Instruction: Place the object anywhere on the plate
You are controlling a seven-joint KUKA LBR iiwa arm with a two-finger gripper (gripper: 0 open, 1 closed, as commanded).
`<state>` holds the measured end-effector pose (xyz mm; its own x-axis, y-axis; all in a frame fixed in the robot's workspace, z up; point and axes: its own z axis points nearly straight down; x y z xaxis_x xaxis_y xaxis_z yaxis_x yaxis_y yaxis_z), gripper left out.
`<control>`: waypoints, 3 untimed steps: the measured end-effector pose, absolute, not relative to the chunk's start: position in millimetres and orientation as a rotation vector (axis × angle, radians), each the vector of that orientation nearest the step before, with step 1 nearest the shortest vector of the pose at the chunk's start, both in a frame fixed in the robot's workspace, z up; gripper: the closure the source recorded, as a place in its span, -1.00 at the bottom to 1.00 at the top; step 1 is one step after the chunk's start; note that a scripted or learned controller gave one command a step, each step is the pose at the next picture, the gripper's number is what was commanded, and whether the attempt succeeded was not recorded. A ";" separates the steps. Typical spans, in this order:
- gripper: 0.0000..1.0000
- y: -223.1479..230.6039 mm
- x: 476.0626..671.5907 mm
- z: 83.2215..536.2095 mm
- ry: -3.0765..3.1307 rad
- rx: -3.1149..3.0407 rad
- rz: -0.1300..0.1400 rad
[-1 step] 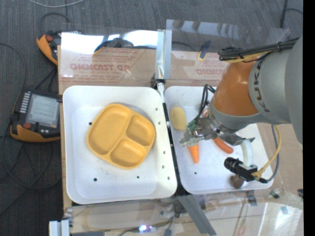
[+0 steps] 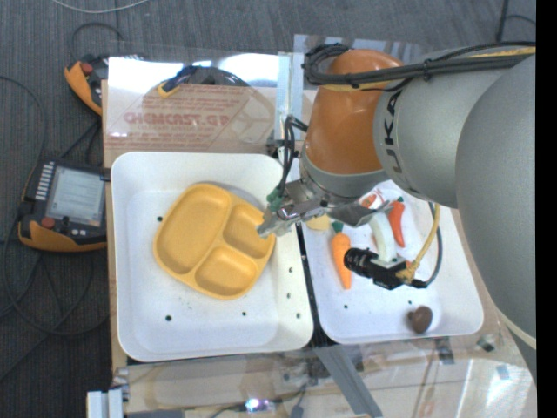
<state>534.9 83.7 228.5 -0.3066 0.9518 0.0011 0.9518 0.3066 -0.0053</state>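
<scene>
A yellow plate [image 2: 211, 239] with three compartments lies in the left white bin [image 2: 139, 320]. My gripper [image 2: 271, 222] hangs over the plate's right edge, close to the wall between the two bins, and its tip points down and left at the plate's right compartment. I see no object in it from this angle. The grey arm with its orange band [image 2: 348, 120] hides the upper part of the right bin. An orange carrot [image 2: 341, 258] lies in the right bin [image 2: 452, 320], just right of the gripper.
The right bin also holds a red-orange piece [image 2: 397, 222], a white piece [image 2: 380, 233], a small yellow piece [image 2: 336, 225] and a brown lump [image 2: 419, 319] near its front corner. A black fitting [image 2: 374, 266] with a cable hangs by the carrot. A pendant [image 2: 68, 203] lies left of the bench.
</scene>
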 end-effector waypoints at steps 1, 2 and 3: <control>1.00 161.5 561.3 224.6 -2.389 -2.036 0.011; 1.00 92.0 589.8 180.5 -2.317 -2.122 0.015; 1.00 92.1 589.6 186.8 -2.317 -2.120 0.026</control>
<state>589.6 92.1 186.8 -0.0885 0.9960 -0.0104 0.9960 0.0883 -0.0132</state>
